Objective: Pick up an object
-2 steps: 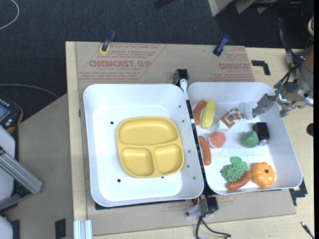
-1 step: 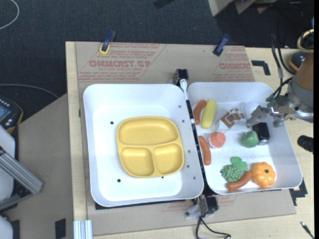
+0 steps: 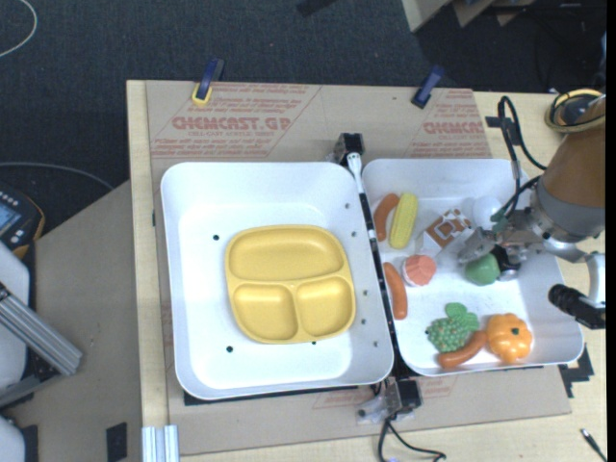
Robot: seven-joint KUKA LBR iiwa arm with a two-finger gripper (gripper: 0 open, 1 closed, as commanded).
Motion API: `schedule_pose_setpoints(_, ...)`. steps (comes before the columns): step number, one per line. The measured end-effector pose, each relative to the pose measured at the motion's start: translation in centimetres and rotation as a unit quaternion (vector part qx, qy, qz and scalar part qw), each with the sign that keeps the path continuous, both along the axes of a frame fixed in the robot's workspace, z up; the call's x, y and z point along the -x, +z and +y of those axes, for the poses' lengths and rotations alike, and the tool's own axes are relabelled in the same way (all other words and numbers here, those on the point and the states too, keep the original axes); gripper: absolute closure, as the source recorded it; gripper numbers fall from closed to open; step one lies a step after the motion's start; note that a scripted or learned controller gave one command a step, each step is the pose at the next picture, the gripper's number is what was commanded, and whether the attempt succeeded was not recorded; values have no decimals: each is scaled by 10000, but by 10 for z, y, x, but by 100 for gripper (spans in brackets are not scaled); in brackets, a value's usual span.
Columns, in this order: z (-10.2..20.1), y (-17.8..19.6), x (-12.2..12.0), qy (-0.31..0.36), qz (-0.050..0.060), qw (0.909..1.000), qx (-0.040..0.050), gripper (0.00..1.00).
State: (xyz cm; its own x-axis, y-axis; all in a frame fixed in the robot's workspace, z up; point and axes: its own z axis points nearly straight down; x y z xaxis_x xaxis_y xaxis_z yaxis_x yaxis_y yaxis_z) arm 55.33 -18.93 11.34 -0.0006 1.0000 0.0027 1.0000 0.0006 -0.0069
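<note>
Camera view: end effector (image 3: 489, 251) hovering at green object (image 3: 482, 269) in right bin (image 3: 433, 176), grip state unclear; nothing lifted yet

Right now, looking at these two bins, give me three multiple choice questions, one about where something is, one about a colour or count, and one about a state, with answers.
1. Where does the yellow divided tray lie?
A. In the left bin
B. In the right bin
C. On the bare bench

2. How many compartments does the tray have?
A. Two
B. Three
C. Five

3. Where is the gripper?
A. Over the left bin
B. Down in the right bin by the green object
C. Off the bench

Answers: 1 A, the tray sits in the middle of the left bin. 2 B, one wide compartment above two smaller ones. 3 B, the arm ends just above the green object.
</note>
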Motion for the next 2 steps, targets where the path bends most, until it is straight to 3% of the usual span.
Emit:
schedule_pose_setpoints(1, -4, -11, -4, -10, -95, 9999, 49, 0)
schedule_pose_setpoints(2, -6, -4, -5, -10, -117, 9999, 84, 100)
